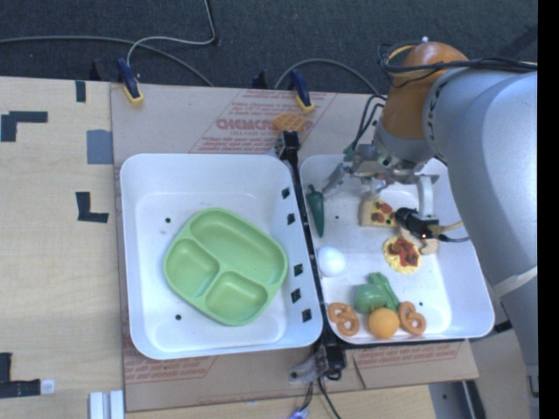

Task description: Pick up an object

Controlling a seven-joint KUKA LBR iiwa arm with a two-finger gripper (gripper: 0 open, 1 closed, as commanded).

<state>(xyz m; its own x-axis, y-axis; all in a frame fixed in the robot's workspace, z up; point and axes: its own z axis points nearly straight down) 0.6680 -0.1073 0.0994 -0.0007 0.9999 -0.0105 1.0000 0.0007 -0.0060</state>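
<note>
The grey arm (489, 155) reaches over the right bin (463, 308); the left bin (140, 234) bears only a green divided plate (225, 265). The gripper (384, 168) hangs low at the right bin's far end, above the pizza slices (377, 212). Whether it is spread or pinched I cannot tell (the wrist hides it). Nothing appears lifted: green pepper (315, 212), white egg (331, 260), broccoli-like toy (376, 293), orange (383, 322) and pretzels (343, 318) all lie in the bin. The pick looks not yet done.
</note>
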